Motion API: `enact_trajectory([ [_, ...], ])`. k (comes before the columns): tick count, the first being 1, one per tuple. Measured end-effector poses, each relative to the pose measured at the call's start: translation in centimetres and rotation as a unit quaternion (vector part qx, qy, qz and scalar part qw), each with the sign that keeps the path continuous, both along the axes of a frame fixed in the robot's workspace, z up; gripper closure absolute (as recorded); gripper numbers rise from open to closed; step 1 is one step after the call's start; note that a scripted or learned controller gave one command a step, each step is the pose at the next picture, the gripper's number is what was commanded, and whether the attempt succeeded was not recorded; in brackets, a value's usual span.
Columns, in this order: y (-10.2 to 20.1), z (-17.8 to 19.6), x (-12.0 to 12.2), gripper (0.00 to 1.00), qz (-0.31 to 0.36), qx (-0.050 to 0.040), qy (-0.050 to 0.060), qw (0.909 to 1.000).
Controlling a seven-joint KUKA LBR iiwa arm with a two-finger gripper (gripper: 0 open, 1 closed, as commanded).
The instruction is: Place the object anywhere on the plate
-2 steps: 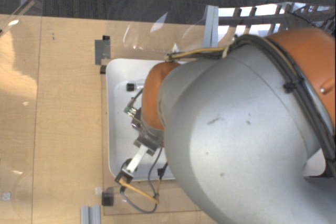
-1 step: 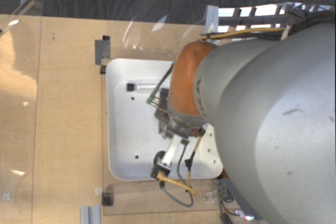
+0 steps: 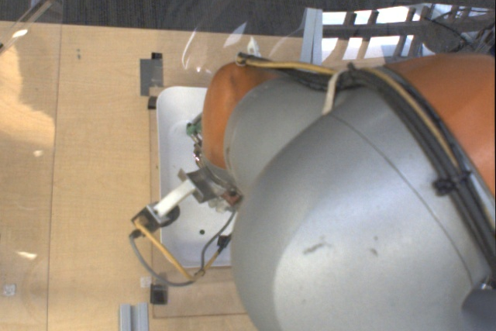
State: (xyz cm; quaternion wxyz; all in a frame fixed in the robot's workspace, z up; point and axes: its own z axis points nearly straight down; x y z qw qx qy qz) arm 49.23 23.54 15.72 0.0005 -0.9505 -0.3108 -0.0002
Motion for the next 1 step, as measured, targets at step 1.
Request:
enact_trajectory([
  [1, 0.08, -6.48, -0.24, 1.0, -0.102, 0.0048, -0.003, 0.9948],
])
